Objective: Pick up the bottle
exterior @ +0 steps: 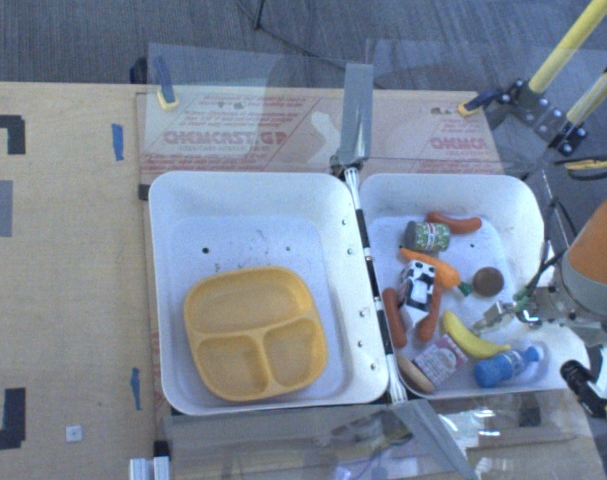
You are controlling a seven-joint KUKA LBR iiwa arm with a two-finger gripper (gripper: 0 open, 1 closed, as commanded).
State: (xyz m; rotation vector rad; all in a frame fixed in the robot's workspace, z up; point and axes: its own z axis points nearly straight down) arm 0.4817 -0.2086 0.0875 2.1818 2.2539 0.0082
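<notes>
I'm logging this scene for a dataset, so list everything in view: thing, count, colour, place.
Bins: 2, white, side by side on bench.
Tray: 1, yellow, three compartments, left bin.
Bottle: 1, blue, lying at right bin's front right.
Banana: 1, yellow, beside bottle.
Can: 1, green, right bin's back.
Sausages: 2, red-orange, one behind can, one by the divider.
Cow toy: 1, black-white, centre.
Ball: 1, brown, right of cow toy.
Gripper: 1, metal, above right bin's right side, near banana.
</notes>
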